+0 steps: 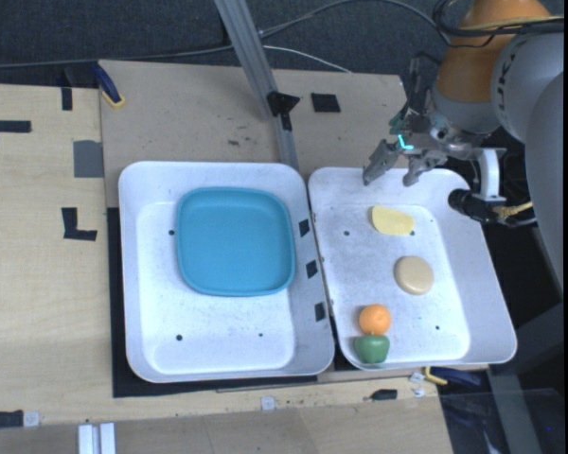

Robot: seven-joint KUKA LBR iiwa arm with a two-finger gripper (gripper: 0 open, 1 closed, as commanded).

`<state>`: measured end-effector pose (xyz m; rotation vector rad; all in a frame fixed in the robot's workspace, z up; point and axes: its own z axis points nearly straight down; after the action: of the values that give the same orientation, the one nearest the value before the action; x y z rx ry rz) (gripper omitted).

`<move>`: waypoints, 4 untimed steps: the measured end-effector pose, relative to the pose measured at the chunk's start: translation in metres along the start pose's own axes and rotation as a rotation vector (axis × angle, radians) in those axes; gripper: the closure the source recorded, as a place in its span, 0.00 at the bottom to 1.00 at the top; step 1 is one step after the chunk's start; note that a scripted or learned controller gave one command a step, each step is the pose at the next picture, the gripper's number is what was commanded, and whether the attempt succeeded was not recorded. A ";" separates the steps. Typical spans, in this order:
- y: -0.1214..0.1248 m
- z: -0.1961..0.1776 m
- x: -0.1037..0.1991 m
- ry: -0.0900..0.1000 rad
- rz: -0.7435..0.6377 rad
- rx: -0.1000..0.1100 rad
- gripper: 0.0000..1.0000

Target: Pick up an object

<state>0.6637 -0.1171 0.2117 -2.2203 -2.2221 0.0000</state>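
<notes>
- I am seeing the two-finger end effector (398, 173) hanging over the far edge of the right shallow white bin (473, 282), with its two dark fingers (375, 169) spread apart and nothing between them.
- I am reading the grey arm with the orange band (497, 45) as reaching in from the counter's far right corner.
- I am watching a pale yellow flat wedge-shaped piece (393, 220) lying in the far half of the right bin, near the end effector but apart from it.
- I am noting a round tan disc-like object (414, 275) resting near the middle of the same bin, just toward the near edge from the yellow piece.
- I am seeing a small orange ball (374, 319) and a green rounded object (371, 349) sitting at the near left corner of the right bin, touching each other.
- I am seeing a blue square plastic plate (235, 240) lying flat in the left shallow white bin (151, 348), toward its far edge.
- I am seeing both bins sitting side by side on the tan counter (38, 272).
</notes>
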 end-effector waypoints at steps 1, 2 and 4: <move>0.000 0.000 0.000 0.000 0.000 0.000 0.00; -0.002 0.064 -0.002 0.000 0.001 0.006 0.00; -0.002 0.104 -0.001 0.000 -0.001 0.000 1.00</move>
<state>0.6618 -0.1182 0.1079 -2.2197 -2.2226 0.0007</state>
